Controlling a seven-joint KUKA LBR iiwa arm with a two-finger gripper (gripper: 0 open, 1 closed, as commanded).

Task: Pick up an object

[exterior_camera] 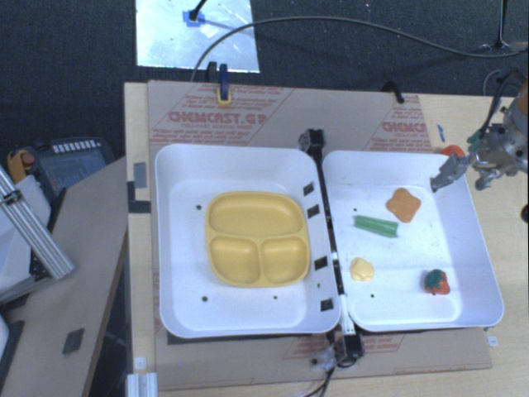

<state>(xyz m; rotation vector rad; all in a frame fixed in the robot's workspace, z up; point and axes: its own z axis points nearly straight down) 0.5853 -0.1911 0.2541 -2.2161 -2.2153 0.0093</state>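
Camera view: my gripper (463,174) at right bin's (488,259) two o'clock, grip state unclear. Judging approach step; next, descend toward orange piece (403,204) at eight o'clock.

The grey arm's end effector (453,172) sits at the frame's right edge, which cuts off the arm; its tip is too blurred to read. A small orange-red thing (451,150) beside it is partly hidden. The green-and-red lump (437,281) is too small to identify.
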